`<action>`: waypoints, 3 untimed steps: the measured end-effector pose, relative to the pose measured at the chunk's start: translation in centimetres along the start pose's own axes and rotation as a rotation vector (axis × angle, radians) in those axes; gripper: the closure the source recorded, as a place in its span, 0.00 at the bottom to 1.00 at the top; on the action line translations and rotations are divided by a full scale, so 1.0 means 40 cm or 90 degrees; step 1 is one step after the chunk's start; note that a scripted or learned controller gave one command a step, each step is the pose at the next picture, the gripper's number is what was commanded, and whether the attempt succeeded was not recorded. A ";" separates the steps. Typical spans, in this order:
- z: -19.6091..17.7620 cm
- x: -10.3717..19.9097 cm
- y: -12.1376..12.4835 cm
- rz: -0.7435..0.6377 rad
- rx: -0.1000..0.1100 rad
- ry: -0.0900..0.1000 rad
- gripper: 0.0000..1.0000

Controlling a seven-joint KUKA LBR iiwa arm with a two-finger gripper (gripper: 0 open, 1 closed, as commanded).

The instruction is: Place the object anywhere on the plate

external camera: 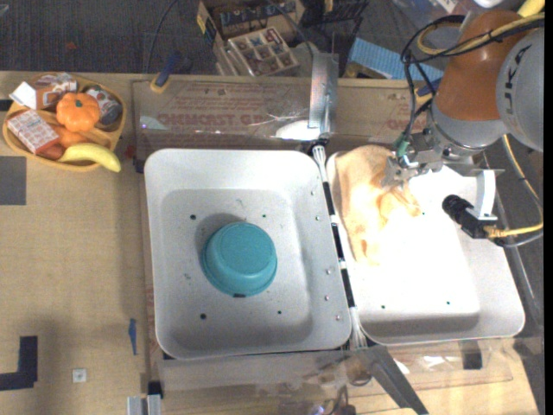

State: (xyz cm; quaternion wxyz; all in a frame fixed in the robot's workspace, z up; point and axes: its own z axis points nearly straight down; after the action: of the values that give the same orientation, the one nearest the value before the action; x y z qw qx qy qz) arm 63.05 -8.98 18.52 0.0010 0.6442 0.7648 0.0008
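Observation:
A round teal plate (240, 258) lies in the middle of the left white bin (173, 180). A pale yellow and orange cloth-like object (370, 204) lies crumpled in the far left part of the right bin (449, 292). My gripper (397, 169) is down over the cloth's upper right part, at the end of the grey arm with the orange band (479, 67) that reaches in from the right. The gripper's tip blends with the cloth beneath it, and part of the cloth is hidden under the wrist.
A black cable fitting (462, 216) hangs beside the wrist over the right bin. A metal divider (333, 223) runs between the two bins. A basket of toy food (62, 124) sits at the far left, and boxes and clutter (259, 37) stand behind the bench.

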 end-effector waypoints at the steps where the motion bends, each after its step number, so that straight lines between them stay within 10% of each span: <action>1: -0.100 -0.003 0.001 0.001 0.000 -0.001 1.00; 3: -0.092 0.270 0.008 -0.507 -0.001 0.000 1.00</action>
State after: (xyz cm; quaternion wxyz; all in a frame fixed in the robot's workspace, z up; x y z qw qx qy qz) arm 61.53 1.74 22.19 0.0014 0.2970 0.9549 0.0007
